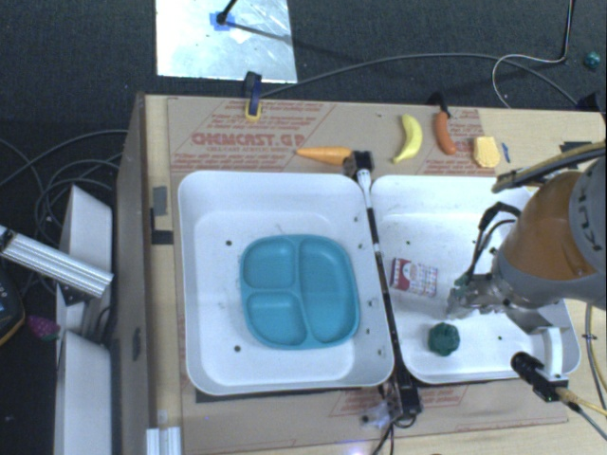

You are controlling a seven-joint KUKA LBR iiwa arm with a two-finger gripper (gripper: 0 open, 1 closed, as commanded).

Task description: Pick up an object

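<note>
Claw (pixel 467 297): low in the right bin, lower right of the frame, just above the green object; finger state not discernible.
Arm (pixel 550 245): grey with orange band, reaching in from the right edge.
Green object (pixel 444 339): round, dark green, on the floor of the right bin (pixel 427 207) near its lower wall.
Carton (pixel 414 277): small, red and white, lying flat left of the claw, apart from it.
Blue tray (pixel 299 289): divided, centre of the left bin (pixel 213 254).
Bench top (pixel 285 131): carrot (pixel 324 155), banana (pixel 410 138), sausage (pixel 444 133), yellow piece (pixel 486 151) along the upper edge.
</note>
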